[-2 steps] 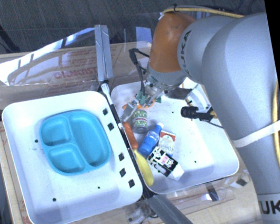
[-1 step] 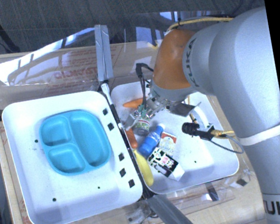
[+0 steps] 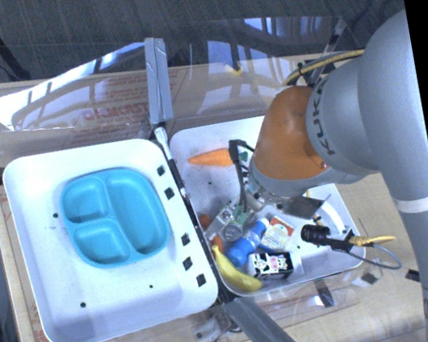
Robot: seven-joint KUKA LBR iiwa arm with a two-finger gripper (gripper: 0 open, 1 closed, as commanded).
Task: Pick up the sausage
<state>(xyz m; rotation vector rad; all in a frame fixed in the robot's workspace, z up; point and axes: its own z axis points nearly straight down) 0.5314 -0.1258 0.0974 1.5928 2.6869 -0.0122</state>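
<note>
Plastic dominates the desk: two shallow white bins with rounded corners sit side by side. The left bin carries a glossy turquoise tray moulded into three compartments. The right bin holds a tapered orange carrot near its far edge and, toward its near edge, a heap with a curved yellow banana, a blue bottle and a black-and-white packet. The claw dips into that heap under the arm's smooth orange band; its opening cannot be told. No sausage can be picked out among the clutter.
</note>
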